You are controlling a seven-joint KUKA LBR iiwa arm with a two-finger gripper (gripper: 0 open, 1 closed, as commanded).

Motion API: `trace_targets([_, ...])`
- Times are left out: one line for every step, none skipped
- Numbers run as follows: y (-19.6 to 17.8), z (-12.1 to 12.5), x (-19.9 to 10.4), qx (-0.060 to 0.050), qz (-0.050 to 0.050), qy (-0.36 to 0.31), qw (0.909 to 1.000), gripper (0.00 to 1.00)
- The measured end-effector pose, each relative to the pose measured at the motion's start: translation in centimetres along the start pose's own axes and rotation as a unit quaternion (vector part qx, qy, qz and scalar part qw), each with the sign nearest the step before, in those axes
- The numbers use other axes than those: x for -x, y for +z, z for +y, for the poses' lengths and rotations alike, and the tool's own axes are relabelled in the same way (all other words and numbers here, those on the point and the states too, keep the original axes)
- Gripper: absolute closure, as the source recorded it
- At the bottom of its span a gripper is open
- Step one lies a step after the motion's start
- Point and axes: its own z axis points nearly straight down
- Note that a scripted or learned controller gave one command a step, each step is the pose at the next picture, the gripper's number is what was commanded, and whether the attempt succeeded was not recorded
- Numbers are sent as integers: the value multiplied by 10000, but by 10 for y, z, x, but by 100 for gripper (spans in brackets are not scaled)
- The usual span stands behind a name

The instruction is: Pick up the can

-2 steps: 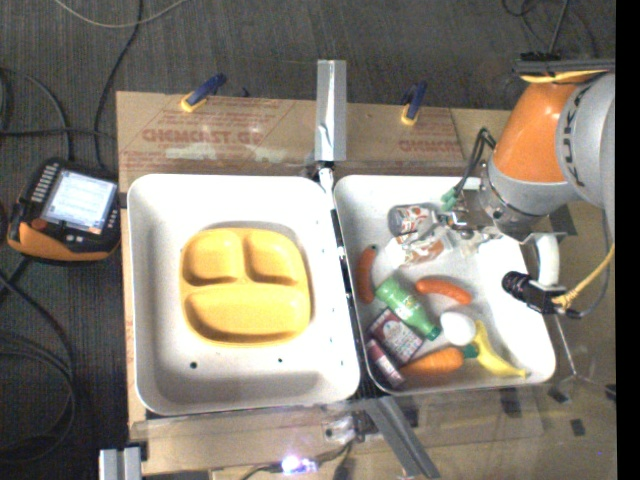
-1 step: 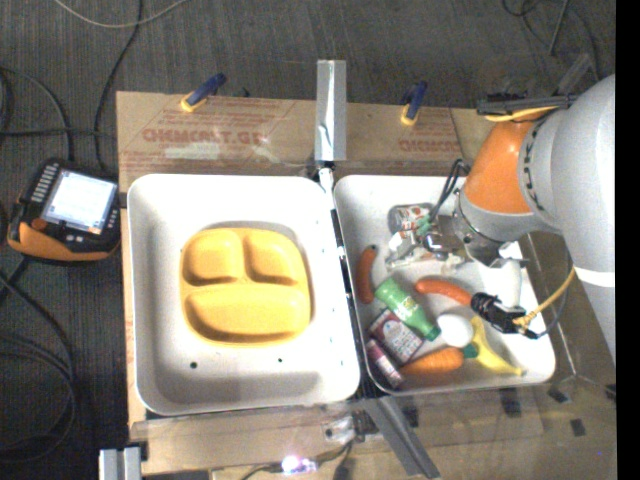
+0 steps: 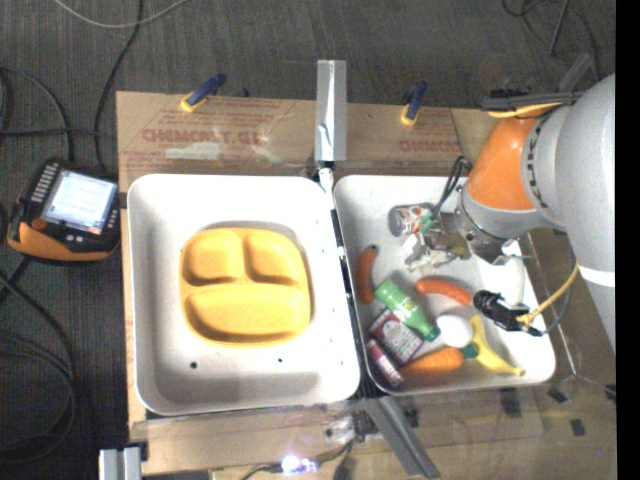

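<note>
Carrot [image 3: 433, 364] lay foremost; beyond, the jaws [image 3: 437, 247], spread indiscernible, hung beside the can [image 3: 409, 220], judged light, rigid, slippery, best gripped across its sides

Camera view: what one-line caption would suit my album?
Grey-and-orange arm's gripper poised beside a small silver can in the cluttered right white bin.

TEXT: faded red print on cardboard sheet [image 3: 215, 138] behind bins, partly legible, begins "CHEM" | CAN [image 3: 408, 219] label: illegible | GREEN BOTTLE [image 3: 408, 306] label: illegible | HANDHELD PENDANT [image 3: 72, 211] screen: lit, characters illegible
</note>
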Motion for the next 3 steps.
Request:
trace_targets([0, 0, 0, -1, -2, 0, 10000, 0])
trace_targets([13, 56, 53, 65, -30, -1023, 9947, 0])
trace_targets([16, 71, 43, -334, -33, 362, 9988, 0])
